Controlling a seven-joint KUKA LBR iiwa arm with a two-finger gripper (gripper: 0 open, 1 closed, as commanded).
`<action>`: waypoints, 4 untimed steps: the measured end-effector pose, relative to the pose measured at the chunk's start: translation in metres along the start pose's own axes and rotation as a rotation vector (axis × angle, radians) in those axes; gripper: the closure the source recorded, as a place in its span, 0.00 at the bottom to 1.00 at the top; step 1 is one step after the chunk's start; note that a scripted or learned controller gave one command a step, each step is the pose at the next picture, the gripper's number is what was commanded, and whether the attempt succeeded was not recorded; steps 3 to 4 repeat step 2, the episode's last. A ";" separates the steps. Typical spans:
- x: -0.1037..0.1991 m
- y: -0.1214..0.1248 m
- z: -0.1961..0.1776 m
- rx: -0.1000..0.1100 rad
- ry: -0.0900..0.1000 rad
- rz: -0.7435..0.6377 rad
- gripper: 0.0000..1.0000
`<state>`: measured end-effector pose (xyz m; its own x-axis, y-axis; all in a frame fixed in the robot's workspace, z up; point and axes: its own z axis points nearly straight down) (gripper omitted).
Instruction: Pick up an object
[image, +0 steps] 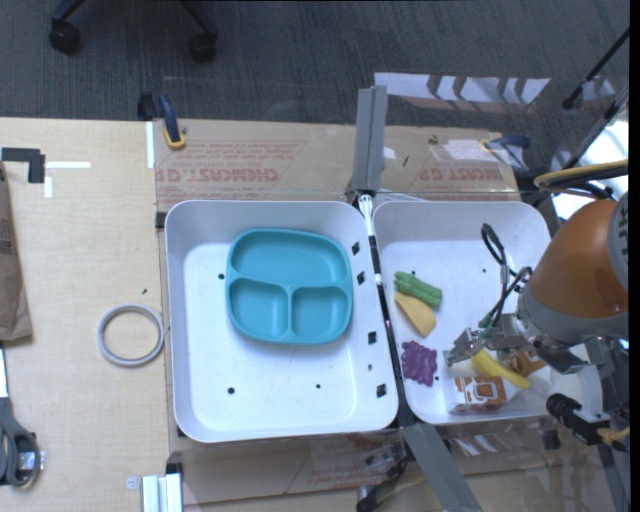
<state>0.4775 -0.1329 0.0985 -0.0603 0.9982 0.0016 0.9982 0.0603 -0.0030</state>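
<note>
Curved yellow banana (497, 368), glossy plastic, under metal hand (478, 345)

Pincer (478, 352) low, arm bent over

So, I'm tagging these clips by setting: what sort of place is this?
Probably a robotics lab or test workspace. A wooden bench holds two shallow white bins, one with toy food such as purple grapes, and office-chair wheels stand on grey carpet behind.
</note>
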 end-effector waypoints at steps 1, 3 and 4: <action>-0.001 0.001 -0.008 0.000 0.000 0.004 1.00; -0.005 0.070 -0.105 0.000 -0.003 0.120 1.00; -0.005 0.070 -0.105 0.000 -0.003 0.120 1.00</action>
